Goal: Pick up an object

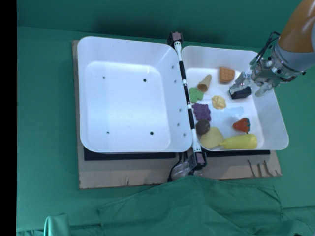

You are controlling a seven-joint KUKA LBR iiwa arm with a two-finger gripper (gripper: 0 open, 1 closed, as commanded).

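Just left of pincer [242, 89], waffle [226, 74]

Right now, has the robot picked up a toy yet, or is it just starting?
Not yet, it seems. Done so far: the claw has reached down into the right bin, near the waffle. In hand: a dark shape sits at its tip, but I can't tell if that is a gripped toy. Left: getting a sure hold and lifting. The strawberry and grapes lie untouched.
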